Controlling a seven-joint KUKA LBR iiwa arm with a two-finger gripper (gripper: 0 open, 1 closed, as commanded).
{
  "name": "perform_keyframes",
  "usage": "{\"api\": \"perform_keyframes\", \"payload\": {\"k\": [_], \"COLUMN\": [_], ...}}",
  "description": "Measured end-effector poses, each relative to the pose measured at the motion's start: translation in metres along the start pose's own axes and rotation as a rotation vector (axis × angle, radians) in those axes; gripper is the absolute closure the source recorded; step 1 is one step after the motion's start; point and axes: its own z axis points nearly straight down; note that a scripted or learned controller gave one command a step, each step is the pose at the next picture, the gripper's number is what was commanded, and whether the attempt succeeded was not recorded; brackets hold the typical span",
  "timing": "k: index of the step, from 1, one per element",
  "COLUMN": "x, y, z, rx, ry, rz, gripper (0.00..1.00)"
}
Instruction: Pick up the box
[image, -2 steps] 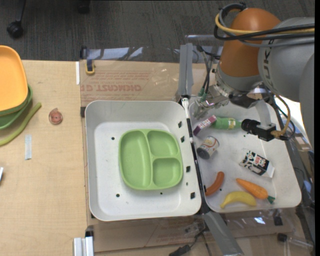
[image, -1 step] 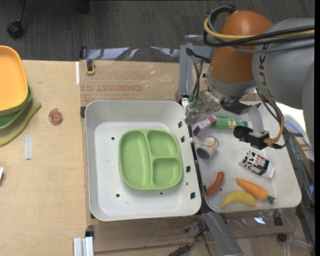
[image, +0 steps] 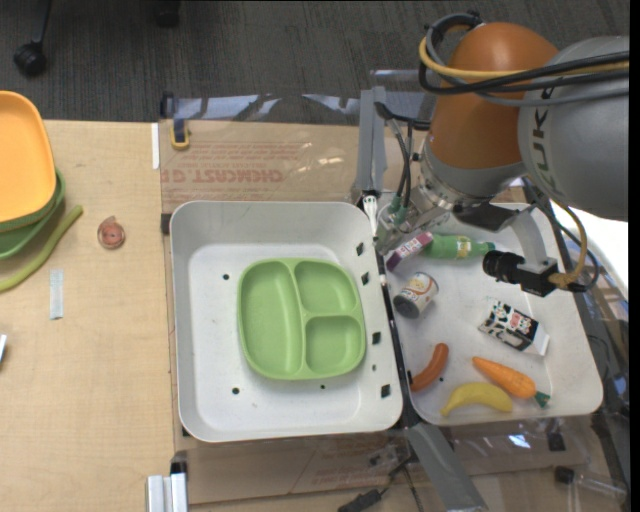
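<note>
On the left side of the tabletop (image: 100, 330) lies a stack of orange and green plates (image: 25, 190), and next to it the left bin (image: 190, 330) holds a green divided plate (image: 300, 318). Further right, the right bin (image: 570, 330) carries a can (image: 416, 293), a green bottle (image: 455, 246), a sausage (image: 430, 366), a banana (image: 477, 399), a carrot (image: 505, 378) and the box (image: 513, 326), black and white, which lies near the right wall, apart from the other things. The end effector (image: 400, 222) hangs over the far left corner of this bin, well apart from the box; I cannot tell if it is apart or together. I judge the approach is not yet done: the arm must travel right and toward the near side, then descend over the box.
</note>
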Motion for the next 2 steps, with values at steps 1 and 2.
{"api": "perform_keyframes", "payload": {"k": [1,2], "x": [-0.006,-0.031], "y": [0.034,-0.009], "z": [0.026,0.033], "rx": [-0.002,-0.001], "ry": [-0.001,0.0], "rz": [-0.046,-0.166], "gripper": [1.0,1.0]}}
